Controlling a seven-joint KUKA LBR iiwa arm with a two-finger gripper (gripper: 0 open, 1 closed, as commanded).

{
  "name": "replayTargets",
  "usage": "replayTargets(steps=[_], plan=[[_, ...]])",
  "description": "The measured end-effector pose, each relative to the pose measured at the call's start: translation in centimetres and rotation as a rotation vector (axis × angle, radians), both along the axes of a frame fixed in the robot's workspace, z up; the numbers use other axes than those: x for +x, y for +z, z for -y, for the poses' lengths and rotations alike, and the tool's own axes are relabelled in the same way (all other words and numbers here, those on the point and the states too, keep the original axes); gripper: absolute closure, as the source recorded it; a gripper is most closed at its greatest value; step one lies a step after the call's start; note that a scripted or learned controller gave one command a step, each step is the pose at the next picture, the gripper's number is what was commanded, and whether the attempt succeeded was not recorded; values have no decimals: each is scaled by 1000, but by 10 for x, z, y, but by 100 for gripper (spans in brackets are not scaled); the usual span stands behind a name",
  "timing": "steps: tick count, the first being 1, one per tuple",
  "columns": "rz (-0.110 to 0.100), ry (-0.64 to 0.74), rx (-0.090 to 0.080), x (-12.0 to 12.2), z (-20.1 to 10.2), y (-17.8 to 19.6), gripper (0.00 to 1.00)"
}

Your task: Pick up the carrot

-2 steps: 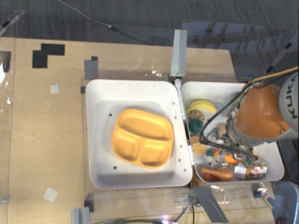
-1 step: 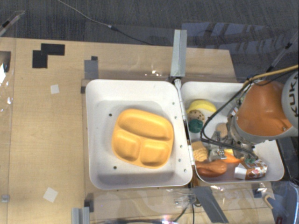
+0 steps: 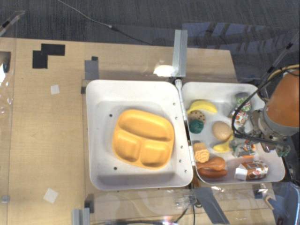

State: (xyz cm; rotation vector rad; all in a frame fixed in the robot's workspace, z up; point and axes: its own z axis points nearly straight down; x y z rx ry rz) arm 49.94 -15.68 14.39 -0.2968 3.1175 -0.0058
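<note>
Carrot not yet lifted — pick outstanding

Carrot point(image 3: 201, 153), the small ridged orange piece, lies in the right bin point(image 3: 279, 176) against its left wall, just above a reddish-brown sausage-like item point(image 3: 213, 167) and touching or nearly touching it. Nothing grips it; it rests on the bin floor. The gripper point(image 3: 245, 144) hangs over the right half of the same bin, among a crowd of items: a tan egg-shaped piece point(image 3: 221, 130) to its left, a printed can point(image 3: 241, 116) above, a small carton point(image 3: 252, 170) below. Whether the tool stands apart or together cannot be told from this view — cables and clutter mask it. The left bin point(image 3: 93, 139) holds a yellow divided tray point(image 3: 143, 138).

Assessment: no part of the pick is complete. The arm is over the correct bin but well to the right of the target; travel to the left wall, descent, closure and lift all appear to remain.
</note>
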Motion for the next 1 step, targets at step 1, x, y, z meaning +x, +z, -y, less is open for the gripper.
replayTargets(steps=[1], plan=[[1,-365,4,4,4,26,100]])
